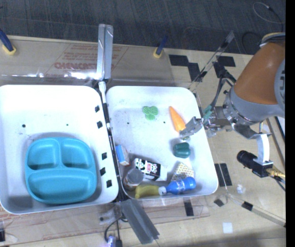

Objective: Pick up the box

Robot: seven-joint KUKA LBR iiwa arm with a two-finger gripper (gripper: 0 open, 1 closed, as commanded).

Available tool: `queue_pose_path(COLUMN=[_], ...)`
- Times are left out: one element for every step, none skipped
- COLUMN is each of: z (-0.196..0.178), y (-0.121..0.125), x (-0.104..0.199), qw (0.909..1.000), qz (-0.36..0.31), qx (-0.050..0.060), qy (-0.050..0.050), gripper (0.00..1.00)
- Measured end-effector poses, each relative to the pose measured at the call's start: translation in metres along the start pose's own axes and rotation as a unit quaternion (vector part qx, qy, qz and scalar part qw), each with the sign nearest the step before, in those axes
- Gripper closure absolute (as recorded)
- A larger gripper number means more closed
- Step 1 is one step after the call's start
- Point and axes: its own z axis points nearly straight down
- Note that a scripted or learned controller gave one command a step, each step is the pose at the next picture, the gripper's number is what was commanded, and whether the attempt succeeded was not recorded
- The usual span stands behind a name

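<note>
The box (148, 168) is small, black and white with a cartoon print, and lies flat near the front of the right bin (137, 94). My gripper (189, 128) hangs over the right side of that bin, between an orange carrot (176, 118) and a dark teal round object (181, 150). It is well to the right of the box and farther back, with nothing visibly held. The grey arm with its orange band (258, 78) reaches in from the right.
Around the box lie a grey round piece (133, 176), a yellow banana-like item (146, 191), a blue bottle (180, 186), a patterned wedge (183, 169) and a blue strip (121, 154). A green piece (150, 111) lies at the back. A teal divided tray (61, 169) sits in the left bin (8, 107).
</note>
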Motion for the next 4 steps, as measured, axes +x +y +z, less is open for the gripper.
queue_pose_path(z=[0.112, 0.056, 0.147, 0.158], y=[0.019, 0.01, 0.053, 0.026], x=[0.099, 0.123, 0.079, 0.092], qw=[1.0, 0.9985, 1.0, 0.9965], qz=[-0.007, -0.054, -0.003, 0.084], qx=[0.001, -0.001, 0.0, 0.002], qy=[0.0, 0.0, 0.0, 0.001], gripper=[0.0, 0.0, 0.0, 0.0])
